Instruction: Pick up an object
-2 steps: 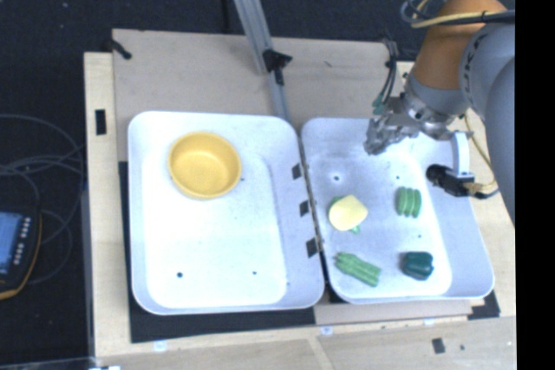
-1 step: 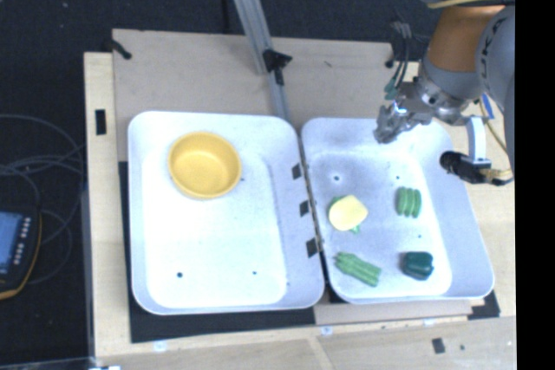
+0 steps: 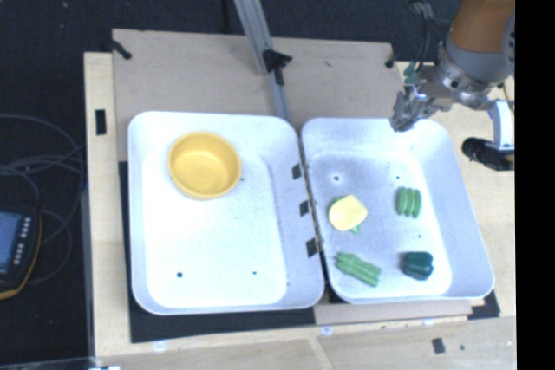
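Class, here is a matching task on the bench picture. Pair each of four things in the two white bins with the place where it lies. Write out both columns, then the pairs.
Things:
1. round yellow plastic bowl
2. pale yellow flat piece
3. dark green pepper-shaped toy
4. metal claw

Places:
A. right bin, near front right corner
B. over the right bin's back edge
C. left bin, back left part
D. right bin, left of its middle

Pairs: 1-C, 2-D, 3-A, 4-B
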